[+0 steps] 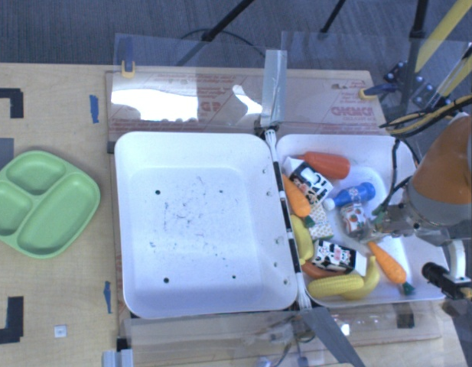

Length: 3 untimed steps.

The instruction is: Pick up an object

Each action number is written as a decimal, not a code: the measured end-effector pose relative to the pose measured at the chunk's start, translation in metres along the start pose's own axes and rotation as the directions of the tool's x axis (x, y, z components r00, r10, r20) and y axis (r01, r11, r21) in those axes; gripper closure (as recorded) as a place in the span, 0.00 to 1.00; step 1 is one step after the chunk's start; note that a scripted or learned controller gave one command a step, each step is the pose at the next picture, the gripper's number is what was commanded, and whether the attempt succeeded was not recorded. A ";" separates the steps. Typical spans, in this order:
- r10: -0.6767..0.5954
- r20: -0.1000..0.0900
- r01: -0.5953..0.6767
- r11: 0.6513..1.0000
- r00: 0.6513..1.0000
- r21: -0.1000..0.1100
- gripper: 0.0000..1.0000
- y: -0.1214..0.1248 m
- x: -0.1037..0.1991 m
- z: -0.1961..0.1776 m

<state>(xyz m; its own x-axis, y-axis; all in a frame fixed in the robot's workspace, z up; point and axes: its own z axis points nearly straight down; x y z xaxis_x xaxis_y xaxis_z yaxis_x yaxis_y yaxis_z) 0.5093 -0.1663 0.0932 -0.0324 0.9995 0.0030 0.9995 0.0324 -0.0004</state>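
I have the arm [442, 182] reaching into the right bin [388, 153], and I take that bin as my landmark. The tool [382, 222] sits low at the bin's middle, just right of a small red-and-white packet [353, 219]; I cannot tell whether it is open, closed or gripping anything, since the wrist hides it from me. The clutter is thick here. At the bin's far end lies an orange-red carrot-like piece [326, 164], long axis running across the bin. Next to it, toward the divider, is a black-and-white patterned item [309, 183], and a blue bottle [353, 196] lies tilted just beyond the tool. Along the divider side I see an orange piece [295, 199] and a yellow banana [303, 239], both running lengthwise down the bin. At the near end a second black-and-white item [333, 257] rests over a yellow corn cob [336, 286], which lies across the bin. A carrot [388, 264] lies near the tool, slanting toward the bin's near right corner, green tip farthest from the tool. Left of this bin is the left bin [197, 212], and well beyond it a green divided plate [41, 203] rests on the surface [52, 98].
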 end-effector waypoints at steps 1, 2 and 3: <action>0.613 0.001 -0.613 0.790 0.790 -0.001 1.00 0.012 -0.032 0.007; 0.838 0.007 -0.838 0.545 0.545 0.002 1.00 -0.007 0.002 -0.124; 0.889 0.007 -0.889 0.458 0.458 0.000 1.00 0.040 0.061 -0.151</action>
<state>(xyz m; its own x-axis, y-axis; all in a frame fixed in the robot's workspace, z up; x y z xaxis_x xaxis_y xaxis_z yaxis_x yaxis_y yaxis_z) 0.5471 -0.1043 0.2443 0.8737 0.4864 -0.0061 0.4864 -0.8737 -0.0028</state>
